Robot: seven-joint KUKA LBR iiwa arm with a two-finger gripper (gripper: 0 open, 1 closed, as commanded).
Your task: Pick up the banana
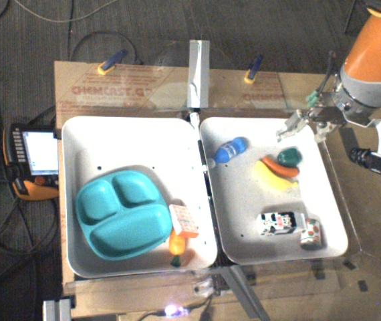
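In the right bin (334,243) we judge the banana (275,176), touching the carrot (282,167), light and soft, best pinched mid-body; we cannot tell the gripper (299,122) state.

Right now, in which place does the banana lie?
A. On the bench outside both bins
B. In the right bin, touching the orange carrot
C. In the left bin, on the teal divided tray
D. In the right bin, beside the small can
B: the banana lies in the right bin, directly under the orange carrot and touching it, far from the can.
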